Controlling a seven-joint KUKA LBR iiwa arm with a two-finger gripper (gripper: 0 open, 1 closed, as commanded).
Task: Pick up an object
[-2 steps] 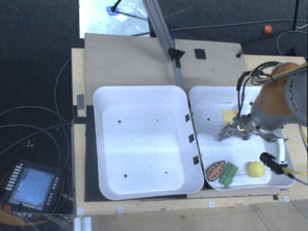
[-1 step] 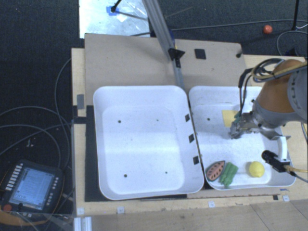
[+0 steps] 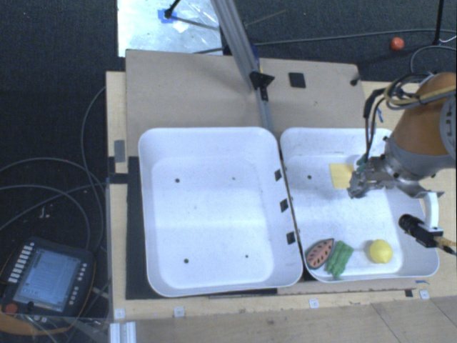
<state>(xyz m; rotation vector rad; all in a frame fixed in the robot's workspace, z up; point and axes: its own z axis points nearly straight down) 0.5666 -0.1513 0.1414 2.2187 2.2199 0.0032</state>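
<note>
Here the claw (image 3: 359, 184) hangs low over the right bin (image 3: 314, 152), at the end of the grey arm (image 3: 421, 138) that comes in from the right with its orange band above the wrist. At this slant and size the claw reads as a dark knot of metal, and I cannot tell whether it stands apart or together, nor whether anything sits in it.

Just to the claw's left, touching or partly under its tip, lies a flat yellow square (image 3: 340, 175) on the bin floor. Nearer the camera than the claw, along the bin's front wall, three more things lie in a loose row: a yellow lemon-like ball (image 3: 380, 251) almost straight below the claw, a green pod-shaped toy (image 3: 339, 257) further left, and an orange-brown oval piece (image 3: 319, 251) touching the green one on its left side.

Well to the claw's left, past the divide between the rims, sits the left bin (image 3: 153, 191).
</note>
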